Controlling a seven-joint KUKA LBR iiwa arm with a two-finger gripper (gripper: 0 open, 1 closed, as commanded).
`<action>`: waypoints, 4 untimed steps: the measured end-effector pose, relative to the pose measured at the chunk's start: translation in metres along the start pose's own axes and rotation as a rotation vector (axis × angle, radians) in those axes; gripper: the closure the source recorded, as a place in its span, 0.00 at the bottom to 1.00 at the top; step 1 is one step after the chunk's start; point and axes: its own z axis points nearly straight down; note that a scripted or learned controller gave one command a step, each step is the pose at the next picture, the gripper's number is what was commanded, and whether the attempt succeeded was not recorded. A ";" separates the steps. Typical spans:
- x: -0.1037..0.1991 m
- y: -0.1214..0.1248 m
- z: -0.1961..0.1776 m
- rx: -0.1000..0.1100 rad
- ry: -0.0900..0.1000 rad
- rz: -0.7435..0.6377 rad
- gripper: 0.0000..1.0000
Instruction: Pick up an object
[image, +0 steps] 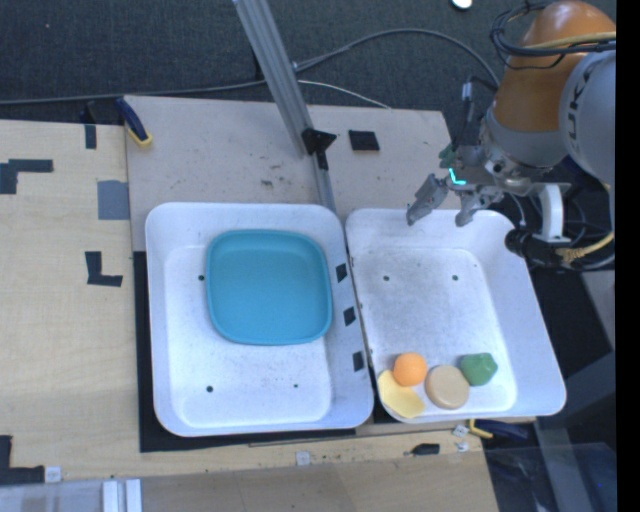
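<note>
fingers (440, 212) spread, empty, over right bin's (520, 300) far rim | orange ball (408, 369), tan puck (447, 387), green piece (479, 368) huddled near corner | risk: I pinch two, both slip

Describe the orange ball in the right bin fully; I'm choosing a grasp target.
The orange ball is small, round, smooth and matte-looking, uniformly orange. It sits in the right bin near its front-left corner, resting partly on a yellow piece and touching a tan round object at its right. The gripper is far off, over the bin's back edge.
</note>
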 end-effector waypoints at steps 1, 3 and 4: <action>0.000 0.000 0.000 0.000 0.000 0.000 0.00; -0.003 -0.008 0.096 0.004 0.000 0.001 0.00; -0.001 -0.019 0.150 0.005 0.000 0.000 0.00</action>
